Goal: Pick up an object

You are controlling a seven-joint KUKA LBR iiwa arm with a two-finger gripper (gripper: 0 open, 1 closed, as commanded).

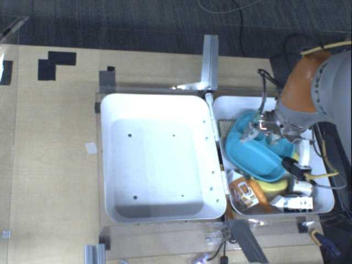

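Note:
The right bin [324, 202] holds a pile of objects. A big turquoise bowl-shaped item [254, 154] lies tilted in its middle. Below it sit a yellow banana-like piece [270, 186], an orange-brown packet [246, 193] and a white box [296, 203] at the front edge. My gripper [263, 127] reaches in from the right and hangs low over the upper rim of the turquoise item, right at it or touching it. The grey arm with its orange band [300, 87] covers the bin's back right part. I cannot make out anything held.
The left bin [110, 147] is a shallow white tray beside the right one, parted from it by a thin rim. A metal post [210, 59] stands behind the bins. Black cables [324, 164] hang along the right bin's right side.

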